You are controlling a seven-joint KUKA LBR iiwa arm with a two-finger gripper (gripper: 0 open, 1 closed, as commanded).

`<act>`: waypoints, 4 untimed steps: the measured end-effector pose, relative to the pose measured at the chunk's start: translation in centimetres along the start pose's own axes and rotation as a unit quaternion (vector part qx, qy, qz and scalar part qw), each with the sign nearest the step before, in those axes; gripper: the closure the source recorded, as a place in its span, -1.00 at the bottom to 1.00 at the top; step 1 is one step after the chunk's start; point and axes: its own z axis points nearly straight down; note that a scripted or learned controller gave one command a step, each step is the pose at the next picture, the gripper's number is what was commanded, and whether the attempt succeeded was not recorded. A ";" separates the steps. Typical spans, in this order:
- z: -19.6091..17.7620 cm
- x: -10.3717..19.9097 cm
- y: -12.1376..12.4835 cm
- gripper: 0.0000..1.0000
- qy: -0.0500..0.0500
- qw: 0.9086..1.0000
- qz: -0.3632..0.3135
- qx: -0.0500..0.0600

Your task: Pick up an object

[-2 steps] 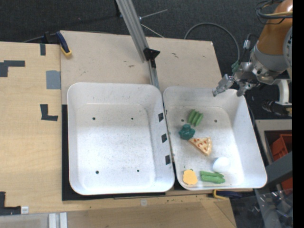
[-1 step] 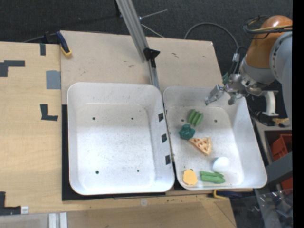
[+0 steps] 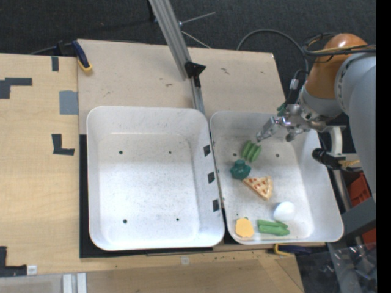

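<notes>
The arm [image 3: 342, 78] enters from the right and bends down over the right bin [image 3: 317, 182]. Its gripper [image 3: 267, 131] hangs over the upper part of that bin, above and slightly right of the green ridged piece [image 3: 250, 151]. The view is too coarse at the fingertips to tell whether the claw is spread or pressed together; nothing is seen between the fingers.

The right bin carries six objects. The green ridged piece lies tilted in the upper middle. Just below and left of it sits a dark teal object [image 3: 239, 170], the two close together or touching; the picture does not settle which. A pizza-slice toy [image 3: 259, 185], yellow-orange with red spots, lies just to the lower right of the teal object. Near the lower wall are a white round object [image 3: 284, 210], a long green object [image 3: 272, 227] lying flat just beneath it, and a yellow-orange object [image 3: 244, 227] to the left of the long green one.

The left bin [image 3: 98, 182] lies alongside, the rims of the two bins meeting at the centre. A metal post [image 3: 174, 32] slants across the bench [image 3: 36, 139] above the junction of the bins.
</notes>
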 end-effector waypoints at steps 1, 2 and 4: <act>-1.4 0.0 0.1 1.00 -0.001 1.000 -0.001 -0.002; -5.6 0.0 0.1 1.00 0.000 1.000 0.001 -0.004; -17.3 -0.2 -0.5 1.00 -0.001 1.000 0.000 -0.006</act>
